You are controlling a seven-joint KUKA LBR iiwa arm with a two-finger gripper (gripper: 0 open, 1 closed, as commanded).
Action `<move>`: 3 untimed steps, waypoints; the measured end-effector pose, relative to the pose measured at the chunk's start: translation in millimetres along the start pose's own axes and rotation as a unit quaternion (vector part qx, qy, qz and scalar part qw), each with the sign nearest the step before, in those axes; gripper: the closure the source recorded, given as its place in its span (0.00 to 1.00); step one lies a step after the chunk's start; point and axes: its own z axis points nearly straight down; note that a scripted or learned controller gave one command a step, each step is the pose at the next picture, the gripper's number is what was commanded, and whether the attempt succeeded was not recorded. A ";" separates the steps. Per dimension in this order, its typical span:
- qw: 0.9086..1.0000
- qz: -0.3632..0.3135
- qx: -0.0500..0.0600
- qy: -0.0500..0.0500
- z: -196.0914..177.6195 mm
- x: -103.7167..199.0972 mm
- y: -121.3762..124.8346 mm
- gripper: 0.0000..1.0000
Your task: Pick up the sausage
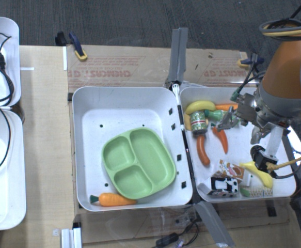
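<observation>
The sausage lies in the right-hand bin, near that bin's left wall, at centre-right of the frame. It is an orange-brown link running top to bottom, its upper end just below a small can with a green label. A yellow banana sits above the can, and a red chilli pepper lies just right of the sausage, apart from it.

The claw sits at the upper middle of the right bin, over the can and chilli area, carried by the grey arm entering from the right. Whether it is released or clenched cannot be told. Nothing is visibly held.

A second banana and a small carton lie at the bin's lower end.

The left bin, centre frame, holds a green divided plate and a carrot at its lower edge. Both bins rest on the tabletop.
</observation>
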 end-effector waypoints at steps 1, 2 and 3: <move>1.000 0.032 0.001 0.000 119.9 -38.5 14.3 0.00; 1.000 0.025 -0.003 0.001 159.1 -37.3 -2.6 0.00; 0.997 -0.081 -0.001 0.001 159.9 -37.6 -7.2 0.00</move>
